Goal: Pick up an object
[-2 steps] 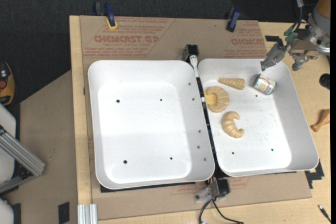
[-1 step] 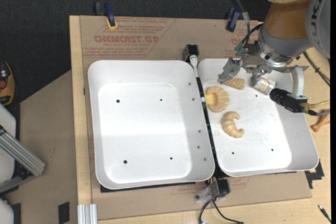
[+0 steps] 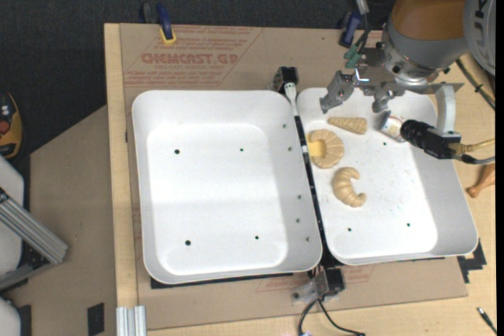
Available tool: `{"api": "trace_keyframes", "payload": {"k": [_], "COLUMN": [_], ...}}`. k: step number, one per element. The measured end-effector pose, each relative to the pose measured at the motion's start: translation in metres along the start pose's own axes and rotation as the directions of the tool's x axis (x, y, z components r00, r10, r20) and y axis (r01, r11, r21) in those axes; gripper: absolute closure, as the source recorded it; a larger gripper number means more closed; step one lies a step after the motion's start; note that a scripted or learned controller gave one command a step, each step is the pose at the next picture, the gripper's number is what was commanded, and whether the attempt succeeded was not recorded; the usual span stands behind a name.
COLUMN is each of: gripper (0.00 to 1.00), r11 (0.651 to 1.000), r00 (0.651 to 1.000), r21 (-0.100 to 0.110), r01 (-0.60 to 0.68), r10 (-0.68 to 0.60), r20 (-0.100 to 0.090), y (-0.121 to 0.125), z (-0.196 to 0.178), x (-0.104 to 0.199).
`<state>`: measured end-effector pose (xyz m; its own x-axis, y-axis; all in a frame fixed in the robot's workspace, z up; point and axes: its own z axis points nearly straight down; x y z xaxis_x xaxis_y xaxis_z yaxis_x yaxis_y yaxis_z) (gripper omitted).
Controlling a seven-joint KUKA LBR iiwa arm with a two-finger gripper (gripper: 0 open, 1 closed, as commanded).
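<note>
The tool [image 3: 361, 94] hangs in the upper right of the frame with its fingers spread and nothing between them, just above a cone-shaped pastry [image 3: 349, 124] in the right bin [image 3: 425, 232]. Below lie a round pastry [image 3: 325, 148] by the divider and a croissant [image 3: 348, 186]. The left bin [image 3: 220, 185] sits alongside on the desk [image 3: 118, 130].

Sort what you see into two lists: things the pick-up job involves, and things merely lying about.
Job:
gripper
cone-shaped pastry
round pastry
croissant
right bin

Lying about:
left bin
blue clamp
cardboard sheet
</note>
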<state>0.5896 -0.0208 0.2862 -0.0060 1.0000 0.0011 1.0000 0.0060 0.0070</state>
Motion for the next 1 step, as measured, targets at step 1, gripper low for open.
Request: {"api": "trace_keyframes", "payload": {"k": [1], "gripper": [1.00], "r11": [1.000], "r00": [1.000], "r21": [0.003], "r01": [-0.004], "r10": [0.004], "r20": [0.001], "y": [0.0001], "z": [-0.0069], "x": [-0.0027]}}
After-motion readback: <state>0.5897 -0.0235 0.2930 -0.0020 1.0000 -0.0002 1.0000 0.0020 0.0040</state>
